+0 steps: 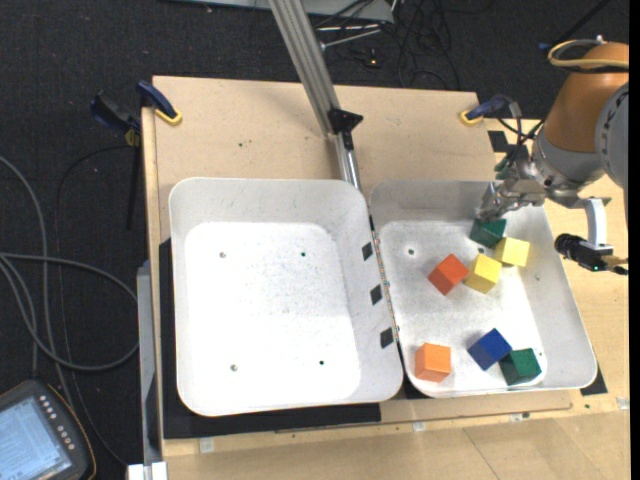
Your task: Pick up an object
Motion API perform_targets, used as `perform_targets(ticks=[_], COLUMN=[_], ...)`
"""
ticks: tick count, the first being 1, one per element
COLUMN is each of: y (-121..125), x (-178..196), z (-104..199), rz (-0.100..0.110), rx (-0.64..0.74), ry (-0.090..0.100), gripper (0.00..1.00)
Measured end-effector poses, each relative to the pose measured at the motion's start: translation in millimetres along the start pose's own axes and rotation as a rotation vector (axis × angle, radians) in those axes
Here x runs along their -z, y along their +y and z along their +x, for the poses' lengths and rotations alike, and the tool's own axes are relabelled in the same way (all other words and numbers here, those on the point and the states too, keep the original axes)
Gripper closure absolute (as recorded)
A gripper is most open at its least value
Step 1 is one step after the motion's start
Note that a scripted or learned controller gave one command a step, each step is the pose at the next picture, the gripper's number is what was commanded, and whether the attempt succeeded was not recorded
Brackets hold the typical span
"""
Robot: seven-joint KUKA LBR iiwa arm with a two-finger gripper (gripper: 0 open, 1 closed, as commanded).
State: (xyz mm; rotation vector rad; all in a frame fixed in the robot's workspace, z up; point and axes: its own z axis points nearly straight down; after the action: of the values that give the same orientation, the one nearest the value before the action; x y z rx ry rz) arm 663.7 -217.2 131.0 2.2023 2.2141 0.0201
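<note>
Plywood bench (260,138) fills the middle of the scene, with dark carpet and loose cables around it and two clamps (155,103) gripping its far edge. On it sit two shallow white bins side by side, their inner rims touching. The left bin (200,218) is the wider of the two. The right bin (560,308) holds all the blocks.

The robot arm (585,108), orange above the wrist, reaches in from the right and bends down over the far right corner of the right bin. A slanted metal pole (305,48) runs from the far side down to the gap between the bins.

The gripper (497,208) points down into the right bin, just above a dark green block (488,234) at the far right of that bin. Whether the fingers are spread or pressed together cannot be told, and nothing can be seen held between them.

Just right of that green block lies a pale yellow block (515,252), touching a brighter yellow block (482,273) on its near left. An orange-red block (448,273) sits just left of that. Along the near side, an orange block (433,361) stands apart on the left, while a blue block (489,348) and a second green block (520,365) touch each other near the right corner.
</note>
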Motion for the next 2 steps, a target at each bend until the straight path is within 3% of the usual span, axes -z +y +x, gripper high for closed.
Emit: perform_targets(ticks=[1, 2], y=[3, 6], x=[63, 117], z=[-7, -8], rz=[0.013, 0.013], rx=[-0.003, -0.003], ry=[0.001, 0.001], gripper=[1.00, 1.00])
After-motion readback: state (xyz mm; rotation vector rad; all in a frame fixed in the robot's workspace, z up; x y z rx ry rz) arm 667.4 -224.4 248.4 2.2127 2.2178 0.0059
